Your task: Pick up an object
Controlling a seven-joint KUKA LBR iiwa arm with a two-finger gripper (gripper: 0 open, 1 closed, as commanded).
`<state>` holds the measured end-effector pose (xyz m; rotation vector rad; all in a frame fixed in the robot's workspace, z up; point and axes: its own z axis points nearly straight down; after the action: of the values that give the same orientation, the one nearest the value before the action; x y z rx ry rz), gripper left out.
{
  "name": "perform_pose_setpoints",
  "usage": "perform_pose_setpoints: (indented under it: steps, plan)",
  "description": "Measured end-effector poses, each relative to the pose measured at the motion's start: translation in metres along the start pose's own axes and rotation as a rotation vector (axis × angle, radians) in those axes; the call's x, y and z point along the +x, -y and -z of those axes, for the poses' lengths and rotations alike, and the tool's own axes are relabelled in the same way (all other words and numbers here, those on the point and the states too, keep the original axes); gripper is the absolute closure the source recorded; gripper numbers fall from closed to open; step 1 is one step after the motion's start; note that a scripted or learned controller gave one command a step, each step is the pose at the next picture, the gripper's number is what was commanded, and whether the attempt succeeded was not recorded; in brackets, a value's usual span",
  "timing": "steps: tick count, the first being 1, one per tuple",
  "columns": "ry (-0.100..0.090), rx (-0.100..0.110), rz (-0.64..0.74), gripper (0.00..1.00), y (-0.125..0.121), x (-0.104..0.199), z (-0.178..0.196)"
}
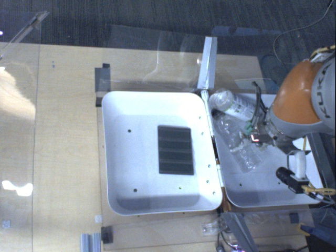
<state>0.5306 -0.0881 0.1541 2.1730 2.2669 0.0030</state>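
The gripper (255, 137), its opening impossible to tell, hangs over the right bin (262, 196) beside clear plastic bottles (233, 105), judged light, slippery and crushable, best taken across the body, away from the left bin (121, 140).

We see a shallow white plastic left bin (118, 156) holding a dark ribbed rectangular pad (175, 149).

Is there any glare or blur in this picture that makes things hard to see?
In the camera view, bright glare patches lie on the clear sheet at the left; the clear plastic bottle in the right bin shows little contrast against the white; the left bin has soft shadow along its near wall; the whole image is slightly soft.
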Motion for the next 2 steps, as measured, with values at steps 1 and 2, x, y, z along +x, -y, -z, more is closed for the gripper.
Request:
perform_pose_setpoints:
  steps: [1,2]
  plan:
    - [0.004,-0.016,0.125,0.0,-0.025,-0.021,-0.06]
    - [-0.002,0.016,0.299,0.0,-0.061,-0.025,-0.066]
